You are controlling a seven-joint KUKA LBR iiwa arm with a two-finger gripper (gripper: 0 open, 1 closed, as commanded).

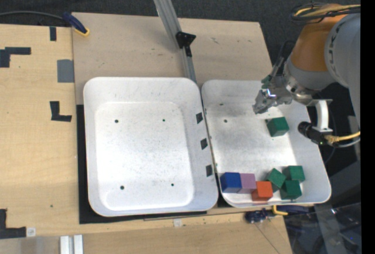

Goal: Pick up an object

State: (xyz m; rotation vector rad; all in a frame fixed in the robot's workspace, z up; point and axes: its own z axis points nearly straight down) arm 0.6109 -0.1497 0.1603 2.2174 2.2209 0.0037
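My gripper [263, 104] hangs over the upper right part of the right bin [234, 100], reaching in from the right. Just below and to the right of it a green cube [278, 127] lies alone on the bin floor, apart from the gripper. Along the bin's front edge sits a cluster: a blue cube [231, 181], a pale purple cube [248, 181], an orange cube [263, 189] and three green blocks [289, 180]. Nothing shows between the gripper's tips.
The left bin [140, 147] lies beside the right one. A slanted metal rail [170, 12] with a black clamp runs down to the gap between the bins. A cable loops near the right bin's right rim [319, 132].
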